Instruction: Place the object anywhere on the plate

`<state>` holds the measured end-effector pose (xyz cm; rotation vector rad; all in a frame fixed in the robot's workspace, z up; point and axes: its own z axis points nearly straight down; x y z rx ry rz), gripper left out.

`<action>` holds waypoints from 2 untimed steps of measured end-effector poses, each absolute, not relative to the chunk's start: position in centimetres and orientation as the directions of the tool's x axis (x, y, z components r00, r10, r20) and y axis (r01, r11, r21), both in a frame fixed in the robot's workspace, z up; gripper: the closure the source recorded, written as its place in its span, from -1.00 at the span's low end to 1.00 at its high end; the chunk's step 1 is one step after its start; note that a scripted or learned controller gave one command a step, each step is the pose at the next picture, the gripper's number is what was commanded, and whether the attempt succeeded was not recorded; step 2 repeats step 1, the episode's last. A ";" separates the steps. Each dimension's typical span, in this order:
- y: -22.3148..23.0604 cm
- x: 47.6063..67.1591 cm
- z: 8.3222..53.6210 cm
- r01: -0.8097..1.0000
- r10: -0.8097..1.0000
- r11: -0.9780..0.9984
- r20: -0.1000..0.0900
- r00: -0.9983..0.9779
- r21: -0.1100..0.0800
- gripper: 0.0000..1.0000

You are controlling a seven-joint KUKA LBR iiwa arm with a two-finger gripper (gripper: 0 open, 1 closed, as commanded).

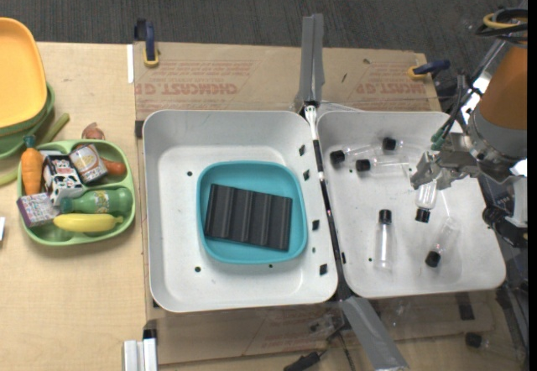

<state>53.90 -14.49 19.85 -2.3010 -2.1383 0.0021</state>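
A teal plate (289, 185) sits in the left bin (168, 193), with a dark ridged block (249, 215) lying on it. My gripper (431, 179) is over the right bin (470, 277), near its right side. Its fingers are shut on the clear end of a small vial (425, 198), whose black cap points toward the bin's front. Several more clear vials with black caps lie in the right bin, among them one (383, 237) left of the gripper and one (440, 243) below it.
A metal divider (311, 67) runs between the two bins. On the bench at the far left stand a green tray of toy food (75, 193) and stacked yellow and green plates (21, 84). Clamps (148, 46) hold the cardboard at the back.
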 end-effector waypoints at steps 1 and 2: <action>-14.5 53.9 19.9 0.997 0.997 -0.073 -0.001 0.073 -0.001 -1.00; -14.5 53.9 19.9 0.997 0.997 -0.073 -0.001 0.073 -0.001 -1.00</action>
